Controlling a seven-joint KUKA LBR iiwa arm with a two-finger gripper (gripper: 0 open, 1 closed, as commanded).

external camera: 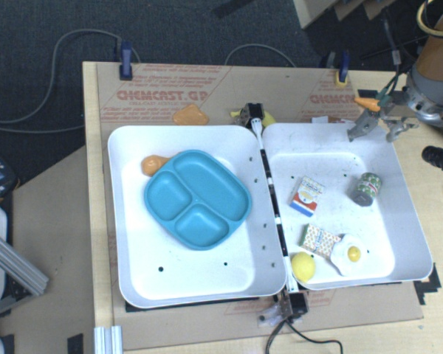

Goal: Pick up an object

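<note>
The left bin [125, 220] holds a blue tray [198, 198] with an orange piece [153, 164] tucked at its far-left edge. The right bin [399, 205] carries the smaller candidates: a can [366, 188] on its side, a carton [307, 196], a packet [322, 239], a fried egg [350, 255] and a lemon [303, 267] in the near-left corner. The gripper [376, 122] hangs over the right bin's far rim, fingers spread and empty — nothing between them.

Risks, as I judge them: the can may roll away under a finger; packet, egg and lemon crowd together, so a descent there could nudge a neighbour or close on two — and the flat egg gives little to grip.
</note>
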